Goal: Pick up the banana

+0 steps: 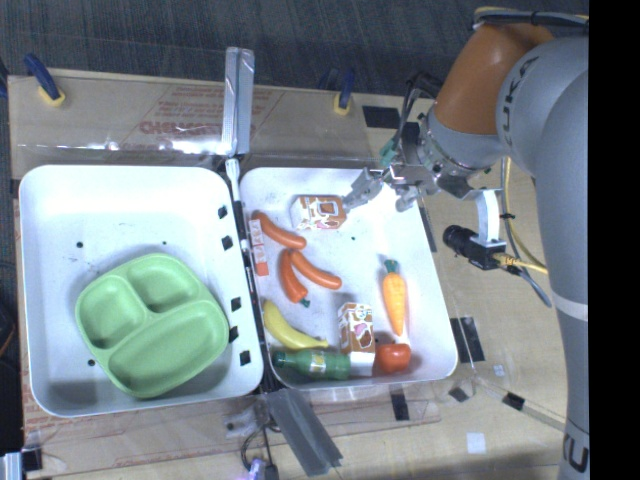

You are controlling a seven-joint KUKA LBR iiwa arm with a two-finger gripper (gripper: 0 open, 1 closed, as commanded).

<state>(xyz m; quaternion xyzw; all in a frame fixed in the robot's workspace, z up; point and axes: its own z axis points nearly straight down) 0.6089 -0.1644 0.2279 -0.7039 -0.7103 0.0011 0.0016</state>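
Yellow curved plastic banana (288,331) lies low in the right white bin (425,268), its long axis running from upper left to lower right, touching a green bottle (315,365). Well apart, the end effector (383,187) hangs spread wide, holding nothing, near a small carton (319,211) with unreadable print.

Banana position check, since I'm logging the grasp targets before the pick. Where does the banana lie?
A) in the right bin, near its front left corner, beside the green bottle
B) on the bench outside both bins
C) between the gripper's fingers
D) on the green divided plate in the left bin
A: the banana lies in the right bin, just above the green bottle, away from the gripper.
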